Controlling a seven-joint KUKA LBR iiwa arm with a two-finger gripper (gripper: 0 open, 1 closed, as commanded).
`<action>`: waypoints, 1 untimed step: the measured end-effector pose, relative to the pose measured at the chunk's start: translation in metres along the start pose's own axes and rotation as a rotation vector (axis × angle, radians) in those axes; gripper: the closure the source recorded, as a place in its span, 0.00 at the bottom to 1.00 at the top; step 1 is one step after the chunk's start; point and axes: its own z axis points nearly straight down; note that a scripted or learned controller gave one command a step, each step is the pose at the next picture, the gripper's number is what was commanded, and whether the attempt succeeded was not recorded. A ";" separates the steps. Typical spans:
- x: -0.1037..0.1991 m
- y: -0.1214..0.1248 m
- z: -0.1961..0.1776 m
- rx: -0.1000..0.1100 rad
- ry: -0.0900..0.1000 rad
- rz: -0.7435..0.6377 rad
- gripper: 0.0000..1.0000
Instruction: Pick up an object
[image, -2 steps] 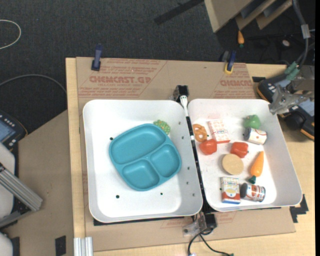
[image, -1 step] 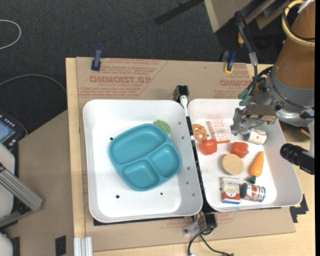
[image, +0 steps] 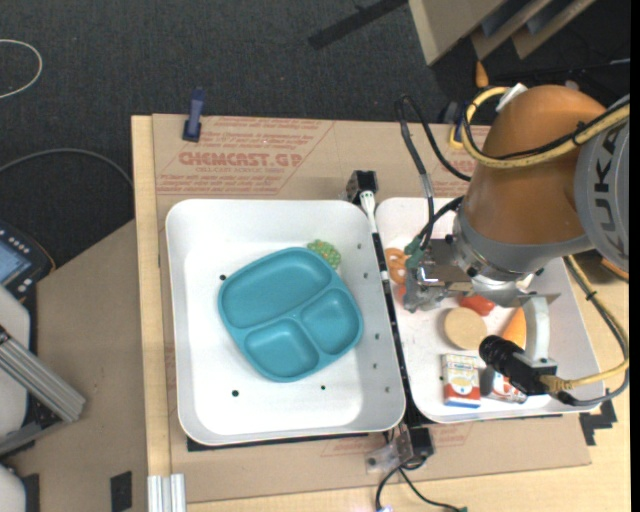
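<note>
- Landmark: right bin (image: 585, 330). Gripper (image: 425, 285) sits low over its left part, next to the divider.
- Finger state: cannot tell, wrist blocks the view.
- Nearest pick: tan disc (image: 465, 328), just right and toward the front of the gripper, round, so no long axis.
- Small carton (image: 461, 380) lies further front.

The brown board (image: 240, 150) under the bins bears red print reading "CHEMCAST" (followed by letters like "G P"); the smaller lines beneath are too blurred to read.

Teal divided plate (image: 290, 312): smooth matt plastic. White bins (image: 200, 300): glossy plastic. Worktop (image: 250, 155): brown printed cardboard, matt. Orange arm band (image: 530, 170): glossy, smooth.
</note>
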 end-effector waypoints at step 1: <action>0.049 -0.012 -0.160 -0.032 0.004 -0.005 1.00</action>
